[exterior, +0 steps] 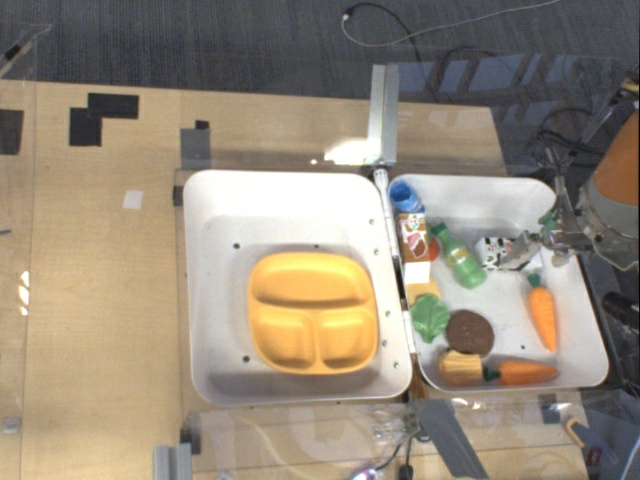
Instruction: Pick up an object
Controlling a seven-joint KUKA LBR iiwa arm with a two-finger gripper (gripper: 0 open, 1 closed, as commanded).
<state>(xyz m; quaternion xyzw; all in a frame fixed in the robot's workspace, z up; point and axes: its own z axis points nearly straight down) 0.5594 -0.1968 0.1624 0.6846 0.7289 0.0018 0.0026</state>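
Over right bin's (470, 186) right rim, hand (541, 240), carrot (542, 314) just below

A: Is it bright here?

B: Yes, the light comes from above and is soft. The two white bins look very bright. There is a shiny white spot on the bench (352, 152) just behind the left bin (215, 268).

A: Any shadows?

B: A soft grey one lies under the yellow tray (312, 310). The picture is a little fuzzy, and the arm (610, 203) at the right looks blurry.
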